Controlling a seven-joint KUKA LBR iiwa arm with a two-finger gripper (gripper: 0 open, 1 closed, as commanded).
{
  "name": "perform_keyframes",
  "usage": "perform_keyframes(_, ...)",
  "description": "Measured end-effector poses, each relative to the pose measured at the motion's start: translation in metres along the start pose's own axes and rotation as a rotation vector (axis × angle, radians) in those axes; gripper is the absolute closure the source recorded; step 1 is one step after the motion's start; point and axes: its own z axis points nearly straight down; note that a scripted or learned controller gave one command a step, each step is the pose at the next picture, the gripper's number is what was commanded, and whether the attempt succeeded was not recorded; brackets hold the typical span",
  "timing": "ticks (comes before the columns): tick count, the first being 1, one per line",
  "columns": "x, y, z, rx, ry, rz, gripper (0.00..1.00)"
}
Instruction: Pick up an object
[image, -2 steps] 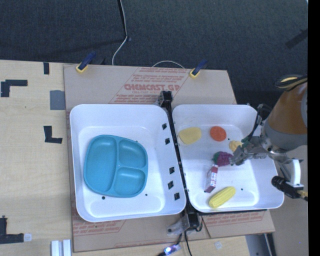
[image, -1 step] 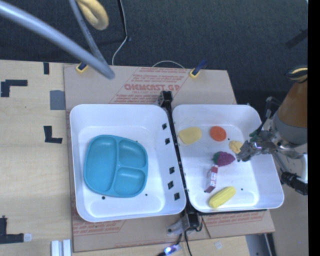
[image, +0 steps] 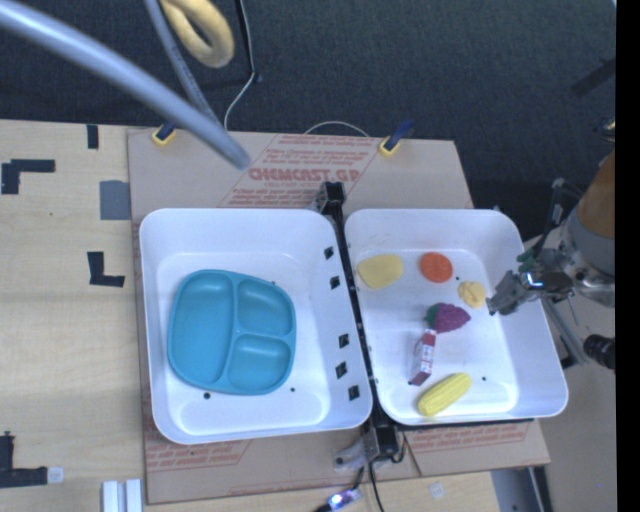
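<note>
Wooden surface (image: 60, 330) carries a cardboard sheet (image: 300, 170), and on that sheet sit two shallow white bins side by side. The left bin (image: 160, 240) holds a blue divided plate (image: 231, 331) with three compartments, lying flat near the bin's left half. The right bin (image: 505, 235) holds the small items: a yellow corn cob (image: 443, 393) near the front edge, a pale yellow rounded piece (image: 380, 270) toward the back left, a purple bunch of grapes (image: 449, 317) about the middle, an orange round fruit (image: 435, 266) behind the grapes, a red and white packet (image: 424, 358) lying between the grapes and the corn, and a small yellow lump (image: 471, 293) close to the right wall. The grey arm comes in from the right, and its gripper (image: 505, 297) hangs over the right bin's right rim, just beside the small yellow lump. Nothing is visible between its fingers; how far apart they stand I cannot tell at this size.
</note>
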Motion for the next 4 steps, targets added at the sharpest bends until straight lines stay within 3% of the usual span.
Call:
perform_keyframes(1, 0.051, 0.012, 0.003, 0.003, 0.002, -0.005, 1.00)
perform_keyframes(3, 0.161, 0.013, -0.005, 0.003, 0.001, -0.005, 1.00)
perform_keyframes(4, 0.219, 0.006, 0.013, 0.006, 0.001, -0.005, 1.00)
